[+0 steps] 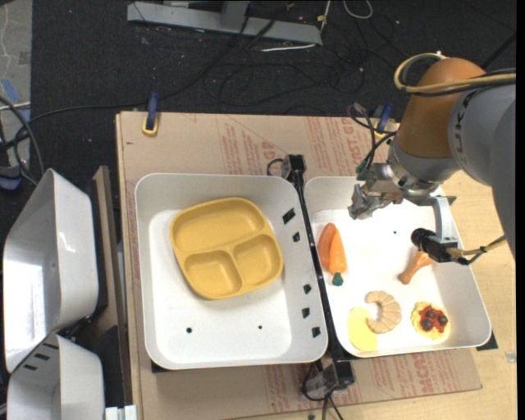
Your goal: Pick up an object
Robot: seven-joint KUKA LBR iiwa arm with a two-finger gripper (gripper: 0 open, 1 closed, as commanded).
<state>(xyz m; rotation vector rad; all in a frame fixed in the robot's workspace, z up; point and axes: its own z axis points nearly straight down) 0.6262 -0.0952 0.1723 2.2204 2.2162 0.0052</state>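
A dark speckled floor surrounds the tabletop — a tan board printed with faded red lettering. Black cables trail across the floor toward a grey metal bracket at the top edge. An orange clamp grips the board's far left corner — light is even.

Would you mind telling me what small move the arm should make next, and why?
Probably shift the gripper toward the camera-left and nearer edge until it is over the toy carrot, then descend. The gripper sits above bare floor at the far end of the right bin, with nothing seen between its fingers, and the carrot appears to be the nearest object, lying apart from the others.
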